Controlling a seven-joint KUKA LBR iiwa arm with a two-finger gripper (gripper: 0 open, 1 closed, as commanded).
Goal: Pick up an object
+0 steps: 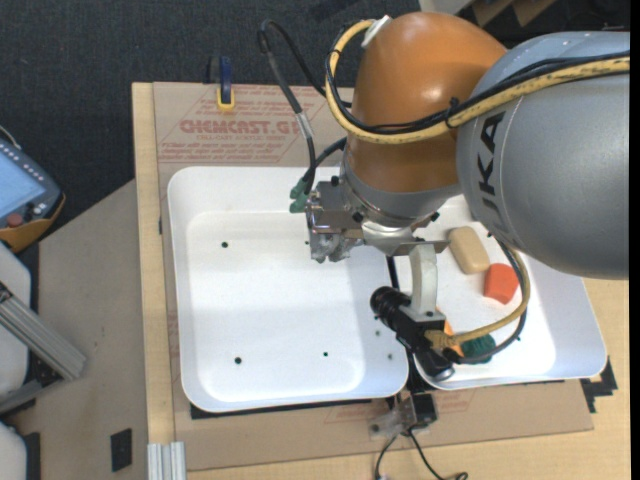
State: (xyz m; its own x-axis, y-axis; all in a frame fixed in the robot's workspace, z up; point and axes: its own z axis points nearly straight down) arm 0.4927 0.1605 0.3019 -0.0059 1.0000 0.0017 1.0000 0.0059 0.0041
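Camera view puts the likeliest candidates in my right bin (575, 353): a tan block (467, 249) at about two o'clock from my wrist, an orange block (502, 284) touching or just beside it at its five o'clock, and a small green piece (480, 346) near the front rim at about six. None of them is lifted; all lie on the bin floor.

My gripper (421, 290) hangs over the seam between the two bins, just left of the tan and orange blocks, with one pale finger (424, 280) pointing down toward a black fitting (400, 313). The orange wrist dome covers most of the mechanism, so I cannot tell whether my fingers are spread or pressed together, and I see nothing between them.

My left bin (200, 298) lies at nine o'clock, its white floor marked by a few dark dots.

The risk I judge from here: I sit over the shared rims, so coming down could strike a bin edge instead of a block. The two blocks lie so close that a finger may shove one aside.
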